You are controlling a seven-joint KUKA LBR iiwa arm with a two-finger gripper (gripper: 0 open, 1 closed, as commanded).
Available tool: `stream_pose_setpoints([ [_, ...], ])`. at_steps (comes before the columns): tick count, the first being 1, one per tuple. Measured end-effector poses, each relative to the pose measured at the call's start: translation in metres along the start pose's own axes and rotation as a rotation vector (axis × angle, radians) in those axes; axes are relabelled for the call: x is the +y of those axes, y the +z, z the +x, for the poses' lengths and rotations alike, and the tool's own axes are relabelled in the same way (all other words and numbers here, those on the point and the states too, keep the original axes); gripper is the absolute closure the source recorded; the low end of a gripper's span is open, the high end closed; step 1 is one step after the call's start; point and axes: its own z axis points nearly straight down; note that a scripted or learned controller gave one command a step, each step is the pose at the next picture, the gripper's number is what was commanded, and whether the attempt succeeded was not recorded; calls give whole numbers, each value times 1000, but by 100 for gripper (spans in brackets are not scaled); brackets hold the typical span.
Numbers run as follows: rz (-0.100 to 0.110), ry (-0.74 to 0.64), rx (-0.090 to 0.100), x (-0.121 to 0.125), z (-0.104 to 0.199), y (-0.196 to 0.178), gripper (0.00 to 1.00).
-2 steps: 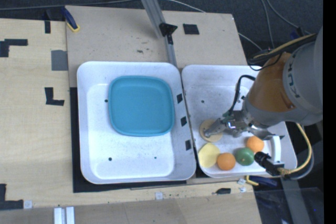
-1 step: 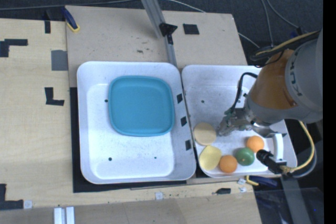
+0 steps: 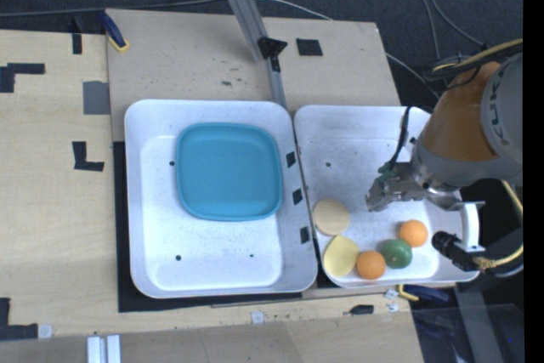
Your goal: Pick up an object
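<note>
Gripper, fingers' state can't tell, hovers in right bin above small round food items: cream disc, yellow piece, two oranges, green ball, near front edge.

I found no readable text, label, brand, number or sign on the bins, bench or arm.

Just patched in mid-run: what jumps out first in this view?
The big blue plate in the left bin grabs the eye first. In the right bin, small food pieces cluster at the near edge: two orange balls, a green one and two pale yellow pieces. The gripper is above that bin, just beyond the cluster.
</note>
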Motion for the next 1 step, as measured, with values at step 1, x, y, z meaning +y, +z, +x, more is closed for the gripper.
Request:
stream_pose_setpoints([
  [1,-2,0,0,-3,-7,-59,100],
])
